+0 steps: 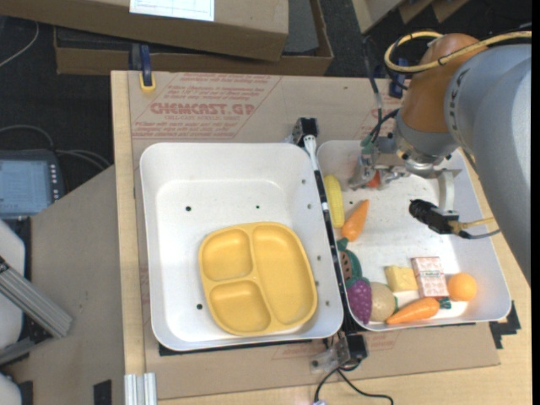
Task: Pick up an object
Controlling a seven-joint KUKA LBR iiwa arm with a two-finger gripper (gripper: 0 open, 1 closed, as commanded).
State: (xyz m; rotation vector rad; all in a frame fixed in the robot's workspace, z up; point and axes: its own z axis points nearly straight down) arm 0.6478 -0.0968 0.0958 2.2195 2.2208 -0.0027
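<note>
My gripper (374, 174) hangs over the far left part of the right bin (494, 298), under the grey arm with its orange band. Just below it lie an orange carrot (355, 218) and a yellow piece (334, 199) against the bin's left wall. I see nothing held in the gripper. Along the bin's near side sit a purple grape bunch (359, 298), a second carrot (413, 310), an orange (461, 287), a yellow cheese block (400, 278) and a pink box (429, 275).
The left bin (169, 184) holds a yellow divided plate (256, 277). A green and red slice (348, 264) leans near the wall between the bins. A black cable part (432, 214) hangs from the arm over the right bin. Cardboard lies under both bins.
</note>
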